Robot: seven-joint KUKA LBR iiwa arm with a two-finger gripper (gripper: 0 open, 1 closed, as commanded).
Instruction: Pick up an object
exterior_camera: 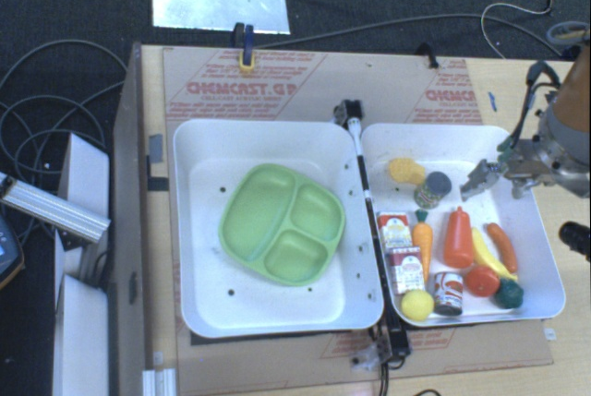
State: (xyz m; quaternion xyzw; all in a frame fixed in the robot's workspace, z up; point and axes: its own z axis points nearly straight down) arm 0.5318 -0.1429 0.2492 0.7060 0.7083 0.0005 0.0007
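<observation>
In the camera view, the right bin (531,228) held a crowd of small toy foods, any of them a candidate for picking. A yellow lemon-like piece (405,170) lay near the bin's top, with a small grey tin (431,189) just beside it at about four o'clock. Below these sat a red-and-white carton (399,251), a carrot (423,239), an orange-red bottle (458,238), a banana (490,253) and an orange sausage-shaped piece (501,246). Along the bottom edge lay a yellow ball (416,305), a small can (448,293), a tomato (481,281) and a dark green piece (507,294). The left bin (199,200) carried a green divided plate (282,223).

The arm reached in from three o'clock, its wrist over the right bin's upper right corner. The tool (497,176) hung above bare bin floor at three o'clock of the grey tin, its fingers spread apart with nothing between them.
</observation>
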